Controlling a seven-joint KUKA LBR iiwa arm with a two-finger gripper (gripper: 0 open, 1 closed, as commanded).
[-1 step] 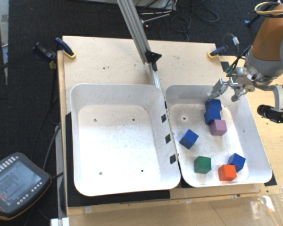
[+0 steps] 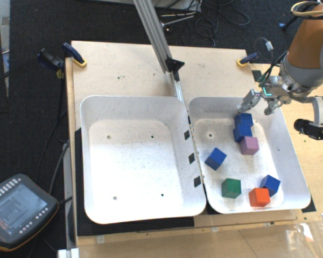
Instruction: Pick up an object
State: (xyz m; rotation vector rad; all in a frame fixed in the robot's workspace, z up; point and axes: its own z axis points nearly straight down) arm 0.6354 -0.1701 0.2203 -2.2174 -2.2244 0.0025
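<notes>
Nearest, in the right bin (image 2: 290,160), sit an orange cube (image 2: 259,197), a blue cube (image 2: 270,184) touching it, and a green cube (image 2: 231,188). Farther back lie another blue cube (image 2: 216,158), a purple cube (image 2: 250,144), then a blue block (image 2: 243,127). Above that block, the fingers (image 2: 251,101) stand spread apart, gripping nothing. The left bin (image 2: 91,117) shares the worktop (image 2: 124,63).

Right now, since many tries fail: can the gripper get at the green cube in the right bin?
Probably yes. The green cube sits apart from its neighbours, uncovered, while the gripper hovers over the right bin's far end.
</notes>
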